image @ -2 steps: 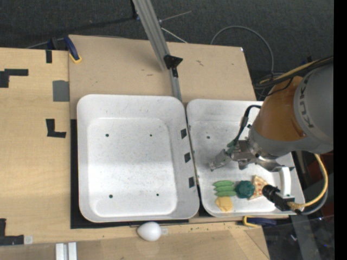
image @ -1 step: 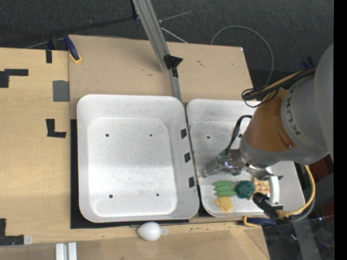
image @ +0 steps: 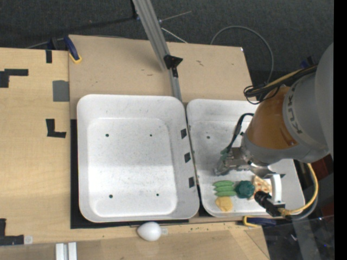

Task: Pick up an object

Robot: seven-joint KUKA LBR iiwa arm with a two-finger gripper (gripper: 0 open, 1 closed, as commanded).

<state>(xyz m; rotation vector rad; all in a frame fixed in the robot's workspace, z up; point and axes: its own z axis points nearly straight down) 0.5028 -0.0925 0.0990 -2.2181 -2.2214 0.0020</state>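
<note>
Several small toys sit at the near edge of the right bin point(image: 209, 124), where I'd guess the green toy point(image: 223, 187) is light and slippery, best pinched across its middle by my gripper point(image: 226, 164), whose grip I cannot tell.

Single fixed cam, mounted above the bench point(image: 135, 64), looking down at a slant. Mid-range framing: both white bins fit whole, left bin point(image: 87, 145) near frame centre, right bin point(image: 211, 118) just beside it toward the right. Dark floor sits beyond the bench's far edge along the top. Arm point(image: 293, 123) comes in over the right bin from the right side of frame.
</note>
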